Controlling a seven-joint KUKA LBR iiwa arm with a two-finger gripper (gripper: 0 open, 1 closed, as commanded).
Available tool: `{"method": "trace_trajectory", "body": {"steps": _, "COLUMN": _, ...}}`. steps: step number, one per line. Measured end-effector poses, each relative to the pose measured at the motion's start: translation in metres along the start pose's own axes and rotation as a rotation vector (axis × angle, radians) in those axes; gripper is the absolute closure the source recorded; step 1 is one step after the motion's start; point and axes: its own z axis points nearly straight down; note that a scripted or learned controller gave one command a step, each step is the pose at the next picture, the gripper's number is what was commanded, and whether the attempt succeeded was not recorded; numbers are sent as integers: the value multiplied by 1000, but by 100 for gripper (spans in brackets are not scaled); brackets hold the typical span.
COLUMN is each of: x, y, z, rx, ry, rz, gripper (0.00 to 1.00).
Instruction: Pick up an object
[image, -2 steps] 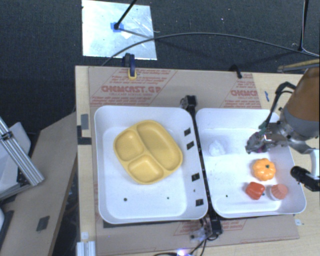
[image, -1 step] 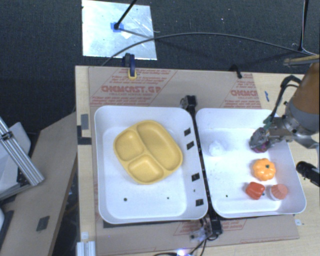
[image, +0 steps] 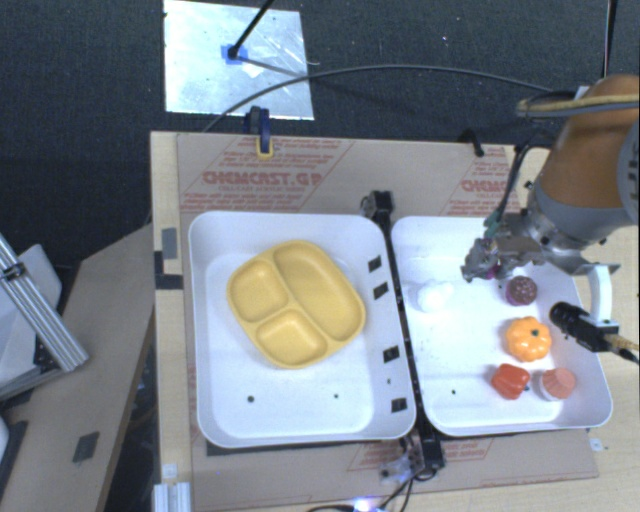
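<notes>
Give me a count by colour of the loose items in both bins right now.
Yellow: 1, the divided tray in the left bin
White: 1, a small ball
Dark red: 1, a round piece
Orange: 1, a pumpkin-like toy
Red: 1, a small piece
Pink and white: 1, a small piece
Total: 6

Looks like a robotics lab bench, not a home. Shown by the grey-and-orange industrial arm (image: 590, 170) over two shallow white bins (image: 215, 330) clipped onto a protective-paper-covered board (image: 300, 175), black cloth backdrop (image: 80, 80), loose cables (image: 400, 70), an aluminium frame rail (image: 40, 310), and plastic toy food (image: 527, 338).
</notes>
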Motion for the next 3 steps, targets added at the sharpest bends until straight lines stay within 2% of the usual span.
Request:
{"method": "trace_trajectory", "body": {"steps": 1, "x": 52, "y": 23, "z": 15, "rx": 2, "ry": 0, "rz": 0, "gripper": 100}}
{"method": "trace_trajectory", "body": {"steps": 3, "x": 153, "y": 48, "z": 24, "rx": 2, "ry": 0, "rz": 1, "gripper": 100}}
